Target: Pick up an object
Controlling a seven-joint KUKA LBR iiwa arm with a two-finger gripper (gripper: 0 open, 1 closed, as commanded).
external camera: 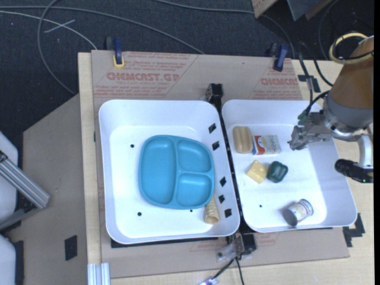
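From my remote feed, the end effector (298, 139) hung over the right bin's (332, 217) upper right, and I couldn't tell its state. The bin held a tan block (241, 139), small carton (266, 143), yellow piece (257, 171), green object (276, 171) and can (298, 211).

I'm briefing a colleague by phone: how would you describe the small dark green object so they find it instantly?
Look in the right white bin, the one without the blue divided plate. Near its middle sits a small cluster of items; the dark green object is the rounded one touching the right side of a pale yellow block. It is the only green thing there, darker than everything around it.
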